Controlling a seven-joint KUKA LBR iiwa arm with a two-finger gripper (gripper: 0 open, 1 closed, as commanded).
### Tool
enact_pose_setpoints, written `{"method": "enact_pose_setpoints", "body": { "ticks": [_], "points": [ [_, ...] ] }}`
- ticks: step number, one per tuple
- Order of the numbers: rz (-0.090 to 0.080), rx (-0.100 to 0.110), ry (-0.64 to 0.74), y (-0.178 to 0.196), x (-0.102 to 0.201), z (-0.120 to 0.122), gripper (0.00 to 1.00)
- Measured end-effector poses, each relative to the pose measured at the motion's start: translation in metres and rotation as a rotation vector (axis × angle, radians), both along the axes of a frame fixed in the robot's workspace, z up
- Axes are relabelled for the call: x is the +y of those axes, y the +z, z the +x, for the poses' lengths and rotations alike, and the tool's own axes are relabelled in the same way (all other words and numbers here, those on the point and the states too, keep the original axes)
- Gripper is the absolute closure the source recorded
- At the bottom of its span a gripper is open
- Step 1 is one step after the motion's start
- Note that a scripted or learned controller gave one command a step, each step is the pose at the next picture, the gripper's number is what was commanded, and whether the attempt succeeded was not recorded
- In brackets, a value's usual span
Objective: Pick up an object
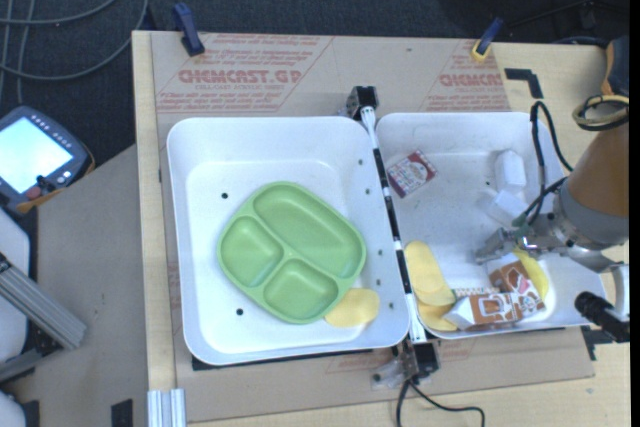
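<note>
My gripper (503,244) reaches into the right bin (455,130) from the right edge, low over its right middle. It hangs just above an orange and white packet (497,304) and a small yellow banana-like piece (536,279). A white crumpled object (507,171) and a paler piece (499,206) lie just behind the gripper. A red and white packet (410,172) lies at the bin's back left. Two yellow oval pieces (427,276) rest against the bin's left wall near the front. Nothing is visibly held.
The left bin (200,155) holds a green divided plate (291,250) and a yellow piece (353,308) at its front right corner. A black clamp (362,99) sits where the bins meet at the back. Cables (545,130) run along the arm.
</note>
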State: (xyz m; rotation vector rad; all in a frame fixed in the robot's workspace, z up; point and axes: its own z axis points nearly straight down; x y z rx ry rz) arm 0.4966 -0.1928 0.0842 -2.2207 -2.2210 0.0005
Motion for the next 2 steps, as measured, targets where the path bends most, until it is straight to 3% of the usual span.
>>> {"method": "enact_pose_setpoints", "body": {
  "ticks": [1,2],
  "points": [
    [-0.002,-0.003,0.001,0.064,-0.031,0.083,0.00],
    [0.006,0.003,0.002,-0.001,-0.024,0.016,0.00]
  ]
}}
